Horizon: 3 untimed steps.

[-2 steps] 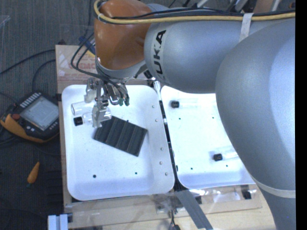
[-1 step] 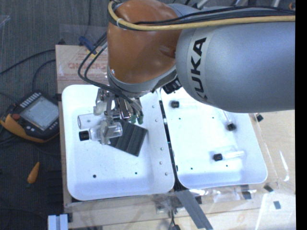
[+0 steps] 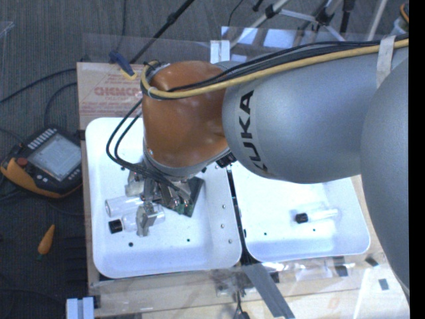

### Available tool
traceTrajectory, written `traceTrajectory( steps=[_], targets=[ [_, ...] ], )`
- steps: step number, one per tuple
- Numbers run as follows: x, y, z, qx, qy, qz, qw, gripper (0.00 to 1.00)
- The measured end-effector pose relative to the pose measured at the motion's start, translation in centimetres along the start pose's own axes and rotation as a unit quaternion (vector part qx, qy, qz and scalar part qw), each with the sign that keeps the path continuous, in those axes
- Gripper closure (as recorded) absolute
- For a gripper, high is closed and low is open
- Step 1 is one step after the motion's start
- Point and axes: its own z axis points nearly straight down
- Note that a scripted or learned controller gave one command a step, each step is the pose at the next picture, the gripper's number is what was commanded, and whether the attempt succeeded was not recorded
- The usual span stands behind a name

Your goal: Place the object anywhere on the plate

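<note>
My gripper [image 3: 145, 219] hangs low over the left bin [image 3: 199, 244], under the orange wrist band. Just left of it lies a clear tube [image 3: 118, 207], and a small black cap [image 3: 115, 226] sits below the tube; I cannot tell whether the gripper touches the tube. A dark green flat piece [image 3: 191, 201], perhaps the plate, pokes out from under the wrist to the gripper's right, mostly hidden by the arm. In the right bin [image 3: 345, 244] lies a second clear tube with a black cap [image 3: 315, 216].
The arm's grey body covers the back of both bins. A teach pendant [image 3: 46, 161] and an orange tool [image 3: 45, 239] lie on the floor to the left. A cardboard sheet [image 3: 106, 92] sits behind the left bin.
</note>
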Motion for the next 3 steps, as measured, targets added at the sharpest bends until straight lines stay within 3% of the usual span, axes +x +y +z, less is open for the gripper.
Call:
traceTrajectory(
  steps=[1,2,3],
  targets=[
    [-8.7,-1.9,-5.7,-0.001,-0.003,-0.263,0.9647,1.0],
    [-10.7,-2.6,5.2,-0.002,-0.001,-0.242,0.9702,1.0],
    [-3.9,-1.5,10.0,-0.002,0.0,-0.253,0.9675,1.0]
  ],
)
